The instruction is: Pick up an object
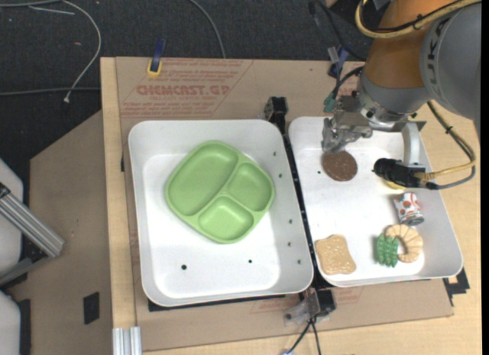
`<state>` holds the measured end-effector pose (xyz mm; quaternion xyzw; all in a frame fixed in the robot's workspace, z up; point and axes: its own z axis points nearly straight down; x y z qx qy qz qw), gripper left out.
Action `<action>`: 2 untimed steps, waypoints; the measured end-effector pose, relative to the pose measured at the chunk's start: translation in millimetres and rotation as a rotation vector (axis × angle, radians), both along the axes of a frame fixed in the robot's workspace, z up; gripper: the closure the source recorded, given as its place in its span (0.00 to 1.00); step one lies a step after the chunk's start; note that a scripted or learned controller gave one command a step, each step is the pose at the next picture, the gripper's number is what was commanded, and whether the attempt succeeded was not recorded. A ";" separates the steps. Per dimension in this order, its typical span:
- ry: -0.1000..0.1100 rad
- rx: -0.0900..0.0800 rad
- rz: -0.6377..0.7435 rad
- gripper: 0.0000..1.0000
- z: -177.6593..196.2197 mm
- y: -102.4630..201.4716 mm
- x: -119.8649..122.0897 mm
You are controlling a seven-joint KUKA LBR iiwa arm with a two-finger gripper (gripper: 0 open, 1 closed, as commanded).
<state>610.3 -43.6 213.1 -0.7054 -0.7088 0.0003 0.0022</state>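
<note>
The grey two-finger gripper (pixel 336 141) is hovering over the round brown patty (pixel 339 166) near the right white bin's (pixel 359 216) far-left edge (jaw state unclear); open floor lying beyond. Cardboard (pixel 183 86) reading "CHEMCAST".

Robotics lab setup: grey-and-orange arm (pixel 416 48) over a cardboard-topped desk (pixel 191 86), two white bins (pixel 145 193) clamped side by side, loose cables (pixel 84 17) on dark carpet (pixel 46 63).
</note>
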 end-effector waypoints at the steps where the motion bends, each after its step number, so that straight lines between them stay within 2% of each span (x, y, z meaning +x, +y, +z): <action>1: -0.002 0.000 0.000 1.00 13.0 47.5 -8.8; 2: 0.000 -0.002 -0.002 1.00 3.7 95.5 -17.1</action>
